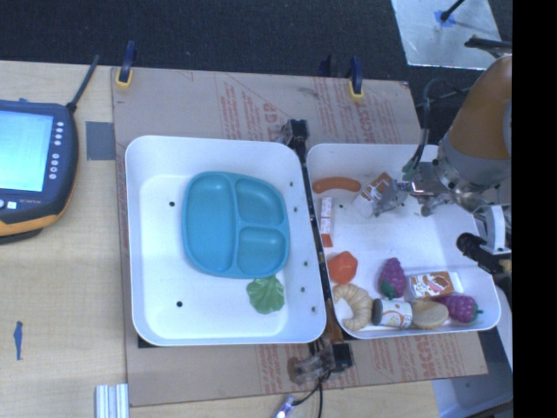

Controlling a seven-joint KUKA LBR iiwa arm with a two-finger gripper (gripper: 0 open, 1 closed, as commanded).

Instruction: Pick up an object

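1. While the gripper (389, 197) hangs low in the right white bin (487, 233), its fingers look spread, pinching nothing.
2. Just off the tips at eleven o'clock lies a small brown-and-white packet (378, 185), likely the nearest pick.
3. Farther at nine o'clock rests a brown plastic sausage (336, 184), long axis running three-to-nine.
4. At six o'clock, well apart, sits a purple toy grape bunch (392, 278).

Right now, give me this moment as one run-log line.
end effector: over right bin, beside small packet | grasp: none seen | left bin: blue tray, lettuce
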